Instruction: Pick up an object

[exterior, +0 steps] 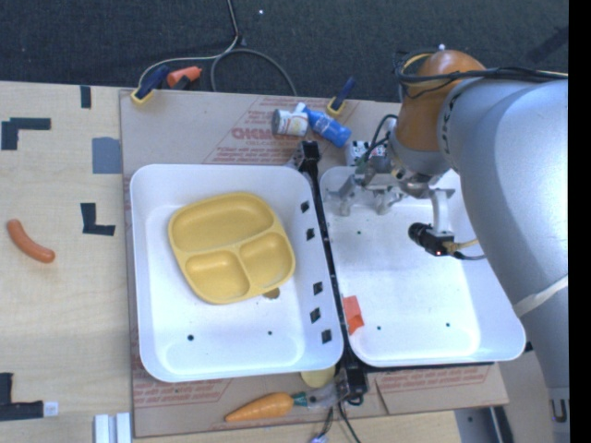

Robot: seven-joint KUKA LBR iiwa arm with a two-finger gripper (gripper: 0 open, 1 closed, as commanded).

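A yellow divided plate (231, 245) lies in the left bin (166, 340), with a small brown bit (270, 293) at its near edge. My gripper (362, 200) hangs over the far left corner of the right bin (416, 330), close to the divider between the bins. Its fingers stand apart and nothing shows between them. The plate is well to the gripper's left, across the divider.
Behind the bins lie a blue and white bottle (309, 123) and two clamps (166, 79). An orange carrot (261, 407) rests on the board in front of the bins. A sausage (30, 241) lies on the table far left. An orange tag (352, 314) sits by the divider.
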